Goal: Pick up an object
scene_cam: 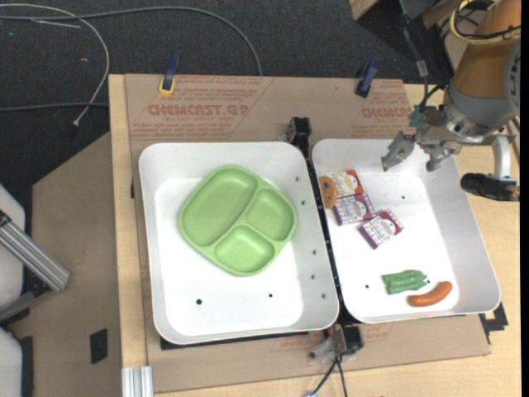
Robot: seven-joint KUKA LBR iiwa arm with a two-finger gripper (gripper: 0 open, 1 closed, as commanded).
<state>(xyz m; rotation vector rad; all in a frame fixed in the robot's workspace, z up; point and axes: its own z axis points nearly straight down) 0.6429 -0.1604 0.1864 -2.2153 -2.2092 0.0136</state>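
My gripper (416, 157) hangs open above the far edge of the right bin (463, 222), its two fingers spread apart with nothing between them. Below and left of it lie an orange-and-white snack packet (342, 185), a purple-and-white packet (352, 210) and another purple packet (380, 228). Near the bin's front edge rest a green toy pepper (403, 281) and an orange sausage-shaped toy (431, 294). A green divided plate (238, 219) sits in the left bin (165, 304).
Both bins rest on a cardboard sheet (207, 98) held by blue clamps (170, 73) at the back. Black clips (298, 131) join the bins at the middle. Cables run over the dark floor behind.
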